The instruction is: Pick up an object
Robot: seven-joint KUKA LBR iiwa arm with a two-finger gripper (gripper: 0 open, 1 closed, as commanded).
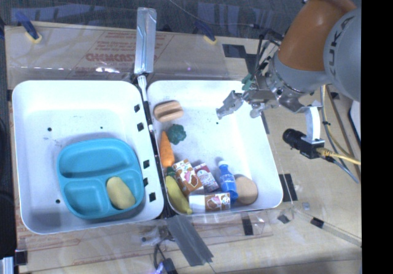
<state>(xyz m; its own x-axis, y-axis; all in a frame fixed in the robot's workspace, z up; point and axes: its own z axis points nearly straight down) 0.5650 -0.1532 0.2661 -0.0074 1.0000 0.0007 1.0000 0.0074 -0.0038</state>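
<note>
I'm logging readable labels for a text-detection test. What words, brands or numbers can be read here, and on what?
"KU", dark letters running vertically on the grey robot arm.
Red print on the clear plastic sheet behind the bins: too blurred to read.
Labels on the small snack packets and blue bottle: too small.

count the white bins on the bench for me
2. The left bin holds a blue tray; the right bin holds the food pile.
</note>
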